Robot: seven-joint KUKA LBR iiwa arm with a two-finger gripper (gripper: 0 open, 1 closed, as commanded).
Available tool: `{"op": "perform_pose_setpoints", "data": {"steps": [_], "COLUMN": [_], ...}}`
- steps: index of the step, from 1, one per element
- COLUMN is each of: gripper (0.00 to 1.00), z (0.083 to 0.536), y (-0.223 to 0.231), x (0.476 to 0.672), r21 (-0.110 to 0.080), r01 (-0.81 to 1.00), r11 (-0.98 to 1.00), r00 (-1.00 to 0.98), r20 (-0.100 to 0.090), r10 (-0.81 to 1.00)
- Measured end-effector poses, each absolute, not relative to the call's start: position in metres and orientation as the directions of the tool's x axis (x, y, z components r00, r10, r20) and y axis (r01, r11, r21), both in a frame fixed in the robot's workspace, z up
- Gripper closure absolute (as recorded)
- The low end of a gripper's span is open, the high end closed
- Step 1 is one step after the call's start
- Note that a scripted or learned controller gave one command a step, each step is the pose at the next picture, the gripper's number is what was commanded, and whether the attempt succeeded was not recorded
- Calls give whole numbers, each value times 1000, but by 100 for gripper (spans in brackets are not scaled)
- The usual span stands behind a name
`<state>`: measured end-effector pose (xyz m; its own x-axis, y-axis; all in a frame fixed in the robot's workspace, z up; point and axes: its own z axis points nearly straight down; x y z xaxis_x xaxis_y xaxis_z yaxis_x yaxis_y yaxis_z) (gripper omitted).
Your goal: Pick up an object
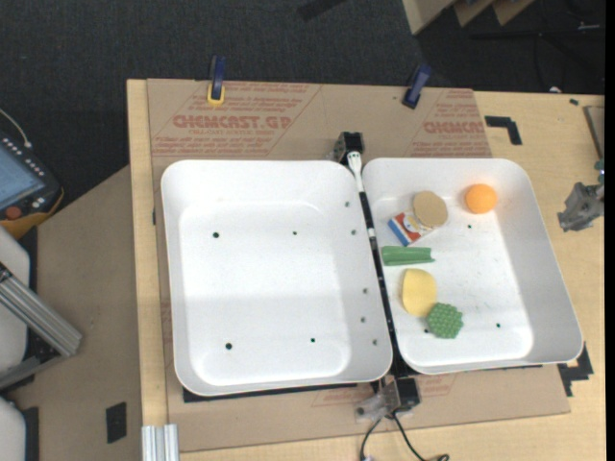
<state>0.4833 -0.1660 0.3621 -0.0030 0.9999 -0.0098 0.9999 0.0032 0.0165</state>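
Nothing is picked up yet. All the objects lie in the right bin (538,286): an orange ball (480,198), a tan disc (430,209) on a red-and-blue piece (404,228), a green stick (406,254), a yellow lump (418,291) and a green knobbly piece (444,321). The left bin (192,257) sits beside it. A grey part, perhaps the gripper (579,206), hangs at the right edge, touching nothing; whether it is spread, I cannot tell.
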Motion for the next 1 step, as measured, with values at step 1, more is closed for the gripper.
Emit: {"op": "perform_pose_setpoints", "data": {"steps": [1], "gripper": [100], "z": [372], "y": [-166], "x": [484], "r21": [20], "r01": [1000], "r11": [4], "r00": [-4], "r20": [-12], "r10": [1000]}}
